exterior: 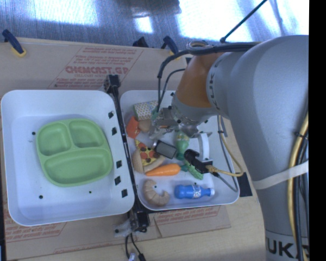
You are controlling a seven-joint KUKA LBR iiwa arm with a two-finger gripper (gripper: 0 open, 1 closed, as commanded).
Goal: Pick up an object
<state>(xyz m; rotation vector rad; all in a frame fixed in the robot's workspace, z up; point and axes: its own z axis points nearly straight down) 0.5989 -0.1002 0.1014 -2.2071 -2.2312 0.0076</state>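
The right bin [225, 197] holds several toy foods: an orange carrot [163, 171], a pizza slice [146, 156], a blue bottle [194, 191], a tan croissant [155, 193], a patterned box [145, 110], a red-orange piece [132, 127] and a green piece [182, 143]. My gripper [175, 150] is lowered into the middle of this bin, just above the carrot and beside the pizza slice. The wrist and its cables cover the back of the bin. Nothing is seen held.
The left bin [16, 200] holds a green divided plate [73, 151]. Black clips [113, 84] sit along the seam between the bins. The grey arm [266, 107] fills the right side. Cardboard [70, 64] lies under the bins.
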